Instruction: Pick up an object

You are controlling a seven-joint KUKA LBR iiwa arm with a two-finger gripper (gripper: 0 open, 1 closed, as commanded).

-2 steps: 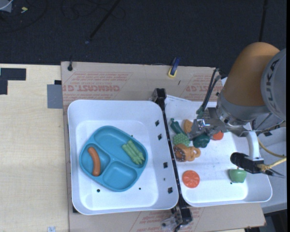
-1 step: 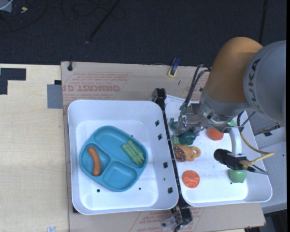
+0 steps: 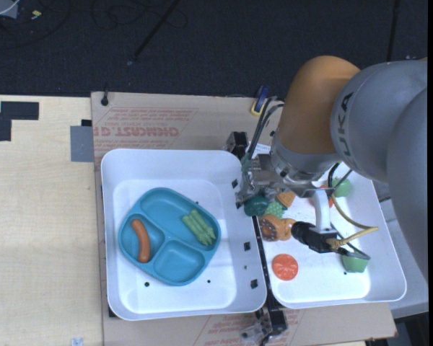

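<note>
Teal, rounded object (image 3: 257,206) sits at the left edge of the right bin (image 3: 390,283), just under the gripper (image 3: 254,190); whether the fingers are spread or have hold of it cannot be told. Left bin (image 3: 123,280) holds a blue divided plate (image 3: 175,264) with a sausage (image 3: 141,239) and green beans (image 3: 200,225).

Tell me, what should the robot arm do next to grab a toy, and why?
Probably lower a little onto the dark green toy. The gripper hangs over that toy at the right bin's left edge, among the crowded toys, so it is the nearest thing to take.
</note>
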